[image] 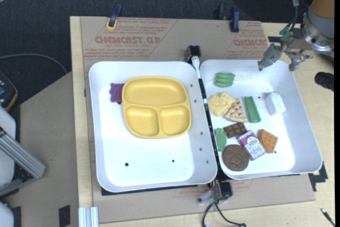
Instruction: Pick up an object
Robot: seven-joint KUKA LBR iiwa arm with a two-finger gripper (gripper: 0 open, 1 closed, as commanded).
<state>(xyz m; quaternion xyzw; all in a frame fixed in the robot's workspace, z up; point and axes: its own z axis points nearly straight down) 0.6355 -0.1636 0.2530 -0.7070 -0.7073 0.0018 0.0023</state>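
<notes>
A wooden table (159,34) carries two shallow white bins side by side. The robot's jaws (281,57) hang over the far rim of the right bin (303,130), spread wide with nothing between them; one fingertip (264,64) points down toward the bin's far end, the other sits beyond it toward the arm.

Nothing has been picked up yet. Every item lies loose in the bin, on the near side of the jaws. Closest, just below and a little toward the arm's side, is a small pale block (274,102). Off to the far side from the arm lies a green ridged piece (224,79). Further down the bin sit a yellow cheese wedge (220,103) touching a waffle piece (236,111), a green stick (251,109), a chocolate bar (234,129), a second green piece (220,139), a pink packet (252,144), an orange cracker (268,141) and a round brown cookie (235,157).

Well away from the jaws, the left bin (106,157) holds a yellow divided tray (156,106) with a purple item (116,92) beside it.

The whole grasp looks still to come: choosing an item, lowering, closing and lifting.
</notes>
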